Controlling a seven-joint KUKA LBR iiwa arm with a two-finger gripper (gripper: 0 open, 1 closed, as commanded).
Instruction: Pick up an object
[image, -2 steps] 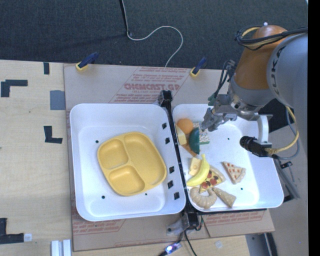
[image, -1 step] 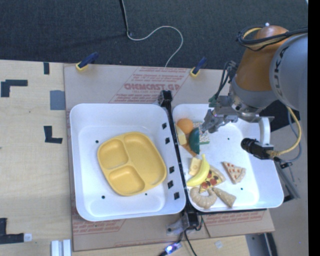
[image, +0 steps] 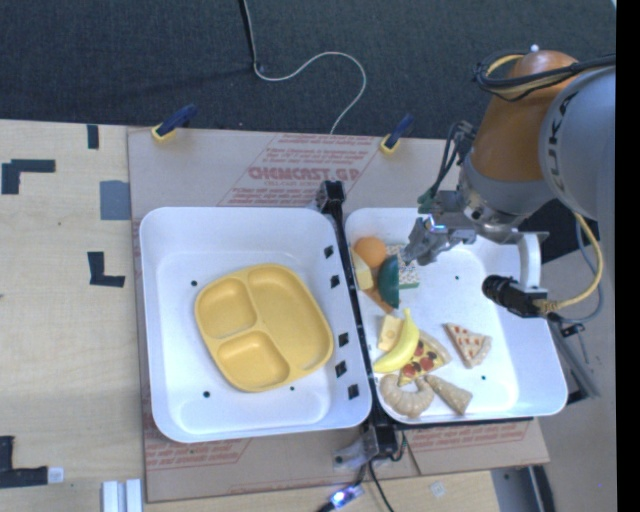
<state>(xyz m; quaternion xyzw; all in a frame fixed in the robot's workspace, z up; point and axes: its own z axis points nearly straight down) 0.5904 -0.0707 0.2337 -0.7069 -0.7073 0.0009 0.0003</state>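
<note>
You see the gripper (image: 425, 243) positioned over the far left part of the right bin (image: 520, 350), just right of an orange piece (image: 369, 250) and a dark green piece (image: 387, 283). Whether it is open or closed cannot be determined from this view. Note that nothing is visible between its tips.

In the near part of the same bin, locate a banana (image: 400, 345), a pizza slice (image: 467, 343), a second pizza slice (image: 428, 357), a round biscuit-coloured piece (image: 406, 397) and a tan wedge (image: 450, 394).

The left bin (image: 170, 300) holds a yellow three-compartment tray (image: 262, 326).
</note>
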